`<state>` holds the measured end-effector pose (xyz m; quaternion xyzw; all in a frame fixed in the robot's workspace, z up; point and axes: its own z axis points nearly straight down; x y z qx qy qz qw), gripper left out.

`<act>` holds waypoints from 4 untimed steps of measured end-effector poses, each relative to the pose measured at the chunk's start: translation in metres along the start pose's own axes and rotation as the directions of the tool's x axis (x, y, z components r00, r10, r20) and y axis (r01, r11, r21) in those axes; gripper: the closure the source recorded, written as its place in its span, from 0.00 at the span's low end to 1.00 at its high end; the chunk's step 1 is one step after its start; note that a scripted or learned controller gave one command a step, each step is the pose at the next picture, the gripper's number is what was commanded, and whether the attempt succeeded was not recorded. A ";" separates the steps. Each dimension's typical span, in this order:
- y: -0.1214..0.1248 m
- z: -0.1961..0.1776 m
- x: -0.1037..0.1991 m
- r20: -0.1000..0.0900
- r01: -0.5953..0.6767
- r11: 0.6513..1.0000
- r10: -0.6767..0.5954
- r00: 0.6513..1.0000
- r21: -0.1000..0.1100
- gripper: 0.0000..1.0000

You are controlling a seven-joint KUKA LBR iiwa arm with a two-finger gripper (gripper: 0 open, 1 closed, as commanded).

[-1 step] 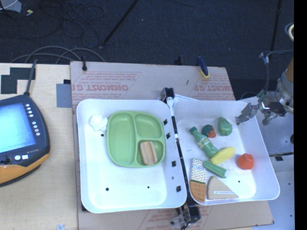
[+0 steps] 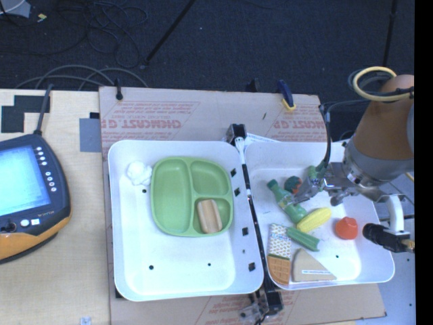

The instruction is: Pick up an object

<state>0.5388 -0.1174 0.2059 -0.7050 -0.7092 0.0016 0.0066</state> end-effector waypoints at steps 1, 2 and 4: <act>-0.049 0.123 0.029 0.009 -0.006 1.000 0.006 1.000 -0.010 0.00; -0.048 0.109 0.027 0.006 -0.012 1.000 0.012 1.000 -0.009 1.00; 0.051 -0.028 0.150 0.006 -0.002 1.000 0.002 1.000 -0.018 1.00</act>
